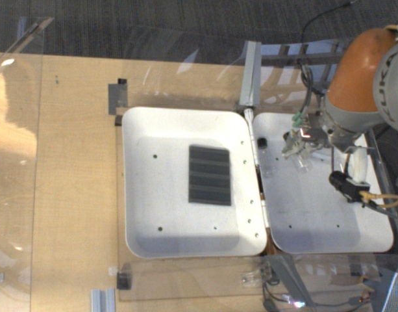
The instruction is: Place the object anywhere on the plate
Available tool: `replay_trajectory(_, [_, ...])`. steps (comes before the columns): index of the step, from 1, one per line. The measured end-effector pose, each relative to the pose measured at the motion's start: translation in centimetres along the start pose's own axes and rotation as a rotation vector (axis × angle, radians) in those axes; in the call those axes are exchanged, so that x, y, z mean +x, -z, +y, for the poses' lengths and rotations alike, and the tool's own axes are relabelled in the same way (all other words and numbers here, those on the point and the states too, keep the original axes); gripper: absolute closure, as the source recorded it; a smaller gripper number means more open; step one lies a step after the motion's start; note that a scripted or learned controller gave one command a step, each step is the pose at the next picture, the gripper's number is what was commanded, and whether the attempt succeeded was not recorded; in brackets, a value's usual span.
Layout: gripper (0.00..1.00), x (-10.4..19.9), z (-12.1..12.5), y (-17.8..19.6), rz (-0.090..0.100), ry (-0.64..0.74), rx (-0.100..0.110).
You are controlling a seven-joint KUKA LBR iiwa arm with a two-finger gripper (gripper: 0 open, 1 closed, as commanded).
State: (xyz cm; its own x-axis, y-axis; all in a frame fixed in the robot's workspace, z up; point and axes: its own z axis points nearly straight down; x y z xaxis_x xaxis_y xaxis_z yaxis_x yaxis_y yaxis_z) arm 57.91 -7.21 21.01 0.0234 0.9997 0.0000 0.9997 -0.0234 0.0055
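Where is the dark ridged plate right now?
The dark ridged plate lies flat near the middle of the left bin, well left of the gripper over the right bin.

A dark ribbed plate (pixel 210 175) lies in the left white bin (pixel 147 207) on the table (pixel 62 187), while the grey-and-orange arm (pixel 364 77) hangs its gripper (pixel 301 145) over the right bin (pixel 309 220).

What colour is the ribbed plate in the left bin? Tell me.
Dark grey, nearly black, plate, with ridges running across; camera view.

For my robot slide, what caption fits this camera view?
Robot gripper hovers over the right bin; a dark ridged plate lies in the left bin.
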Motion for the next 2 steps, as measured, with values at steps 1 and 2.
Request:
replay_trajectory(1, [1.00, 5.8, 8.4, 7.6, -0.001, -0.176, -0.001])
replay_trajectory(2, [1.00, 8.7, 8.8, -1.1, -0.002, -0.566, 0.005])
